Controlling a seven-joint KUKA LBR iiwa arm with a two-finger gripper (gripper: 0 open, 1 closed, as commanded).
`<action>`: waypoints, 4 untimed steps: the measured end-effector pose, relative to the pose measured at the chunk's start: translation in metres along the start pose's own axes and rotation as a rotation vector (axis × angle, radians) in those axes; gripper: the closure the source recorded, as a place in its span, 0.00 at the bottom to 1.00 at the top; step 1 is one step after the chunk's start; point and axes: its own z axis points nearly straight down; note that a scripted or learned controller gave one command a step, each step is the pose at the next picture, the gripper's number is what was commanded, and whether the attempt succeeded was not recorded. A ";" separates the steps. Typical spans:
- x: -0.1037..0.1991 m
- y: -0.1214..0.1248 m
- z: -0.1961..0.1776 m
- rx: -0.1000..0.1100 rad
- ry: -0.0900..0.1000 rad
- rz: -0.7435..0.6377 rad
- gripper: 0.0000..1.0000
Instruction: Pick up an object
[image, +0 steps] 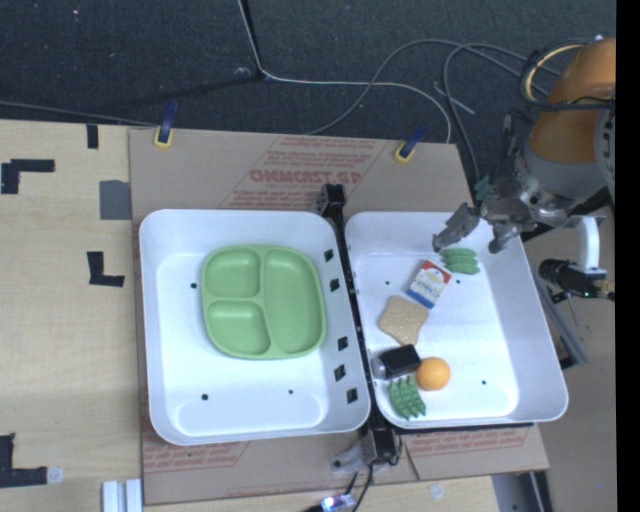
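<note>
Gripper (475, 232) at upper right of frame, fingers spread, nothing between them, poised just above green object (462, 261) near top of right bin (520, 330). For a clean grasp: centre over green object, descend straight, avoid small carton (430, 283) nearby.

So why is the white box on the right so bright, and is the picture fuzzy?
Camera view: the right bin reflects overhead light and looks washed out; the objects cast soft, faint shadows; the whole picture is slightly soft, and the small carton's print can't be read.
</note>
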 end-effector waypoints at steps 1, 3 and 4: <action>0.000 0.002 -0.007 -0.012 -0.002 -0.003 0.00; -0.008 0.017 0.095 -0.007 -0.003 -0.003 0.00; -0.007 0.016 0.149 -0.008 -0.003 -0.003 0.00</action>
